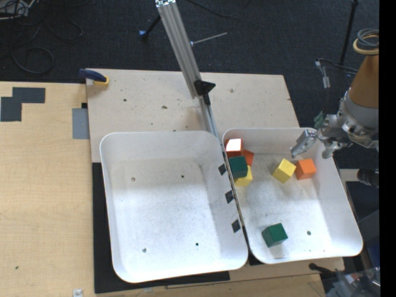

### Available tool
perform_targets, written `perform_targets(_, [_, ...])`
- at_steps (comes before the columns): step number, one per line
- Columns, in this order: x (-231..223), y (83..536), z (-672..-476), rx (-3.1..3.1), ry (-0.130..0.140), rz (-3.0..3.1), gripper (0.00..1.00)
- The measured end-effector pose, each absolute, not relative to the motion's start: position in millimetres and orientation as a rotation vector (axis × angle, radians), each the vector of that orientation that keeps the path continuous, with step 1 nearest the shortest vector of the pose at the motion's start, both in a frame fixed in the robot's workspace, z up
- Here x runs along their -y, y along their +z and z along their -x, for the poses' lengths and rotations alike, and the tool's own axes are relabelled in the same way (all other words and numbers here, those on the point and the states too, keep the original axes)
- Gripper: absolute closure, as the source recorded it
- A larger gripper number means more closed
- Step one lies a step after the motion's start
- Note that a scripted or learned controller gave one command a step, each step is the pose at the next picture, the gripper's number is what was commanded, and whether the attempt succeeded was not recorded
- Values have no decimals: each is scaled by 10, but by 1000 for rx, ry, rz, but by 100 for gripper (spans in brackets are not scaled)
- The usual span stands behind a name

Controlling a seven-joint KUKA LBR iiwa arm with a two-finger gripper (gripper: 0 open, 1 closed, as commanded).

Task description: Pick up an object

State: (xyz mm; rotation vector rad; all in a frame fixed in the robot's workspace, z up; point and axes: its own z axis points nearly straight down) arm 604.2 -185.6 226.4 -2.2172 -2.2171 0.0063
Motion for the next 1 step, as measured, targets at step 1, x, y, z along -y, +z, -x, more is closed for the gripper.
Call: perform_targets(1, [1763,1701,-5967,2214,7,2217,0])
